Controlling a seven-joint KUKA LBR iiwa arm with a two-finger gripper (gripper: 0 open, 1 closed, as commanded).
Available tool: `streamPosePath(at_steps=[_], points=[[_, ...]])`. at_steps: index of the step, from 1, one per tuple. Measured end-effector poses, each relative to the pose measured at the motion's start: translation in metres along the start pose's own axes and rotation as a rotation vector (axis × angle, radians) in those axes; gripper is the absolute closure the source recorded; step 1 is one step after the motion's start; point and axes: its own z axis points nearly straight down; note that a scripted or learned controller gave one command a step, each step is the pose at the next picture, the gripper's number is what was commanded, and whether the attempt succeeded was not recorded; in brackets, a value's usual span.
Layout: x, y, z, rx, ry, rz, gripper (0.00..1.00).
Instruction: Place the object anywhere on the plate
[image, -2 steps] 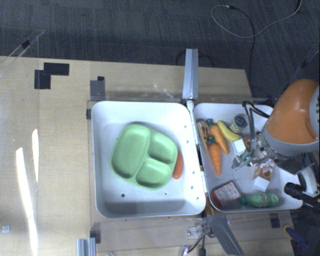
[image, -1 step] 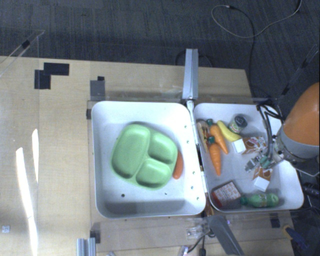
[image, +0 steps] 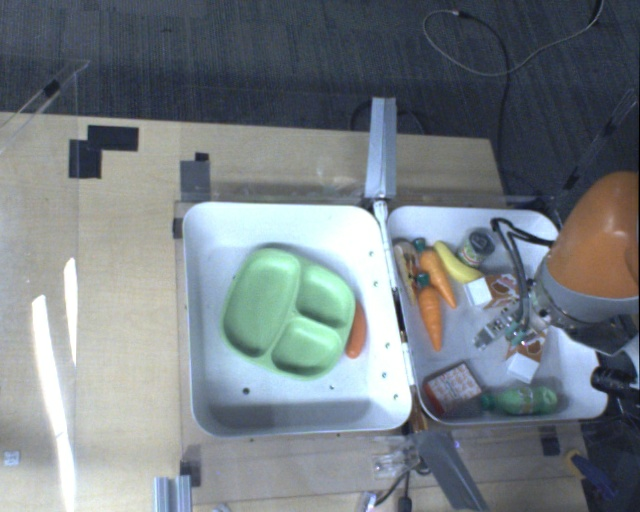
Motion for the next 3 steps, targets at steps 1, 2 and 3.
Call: streamPosePath(at_steps=[1, 2, 3], points=[[0.028, 0.017, -0.017, 0.000, 0.001, 0.129, 1.00], [0.039, 0.026, -0.056, -0.001, 0.000, 0.056, 1.00], [0.055, 0.060, -0.107, 0.001, 0.001, 0.478, 1.00]])
